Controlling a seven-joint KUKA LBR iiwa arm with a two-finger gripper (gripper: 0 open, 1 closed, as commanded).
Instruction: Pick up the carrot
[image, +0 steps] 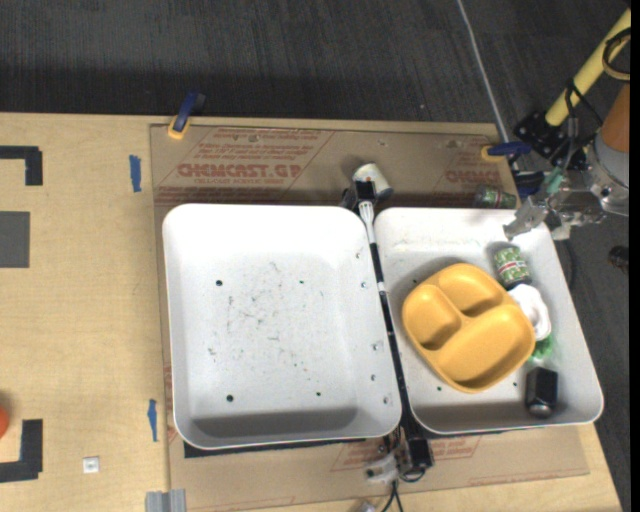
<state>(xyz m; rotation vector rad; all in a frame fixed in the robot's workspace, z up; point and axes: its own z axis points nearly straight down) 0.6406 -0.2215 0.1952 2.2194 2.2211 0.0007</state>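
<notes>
Gripper hangs over the far right corner of the right bin, just beside a green-labelled can; too blurred to tell whether it is wide or narrow, and nothing is seen held. Yellow divided dish sits mid-bin, crowding a white item and a black object against the right wall. Carrot's place is unclear, possibly tucked under the dish or in that clutter. Pick judged not yet started.

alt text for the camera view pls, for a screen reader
The gripper hovers at the right bin's far right corner, near a small green can. That bin also holds a yellow divided dish and a black object; no carrot is identifiable.
</notes>
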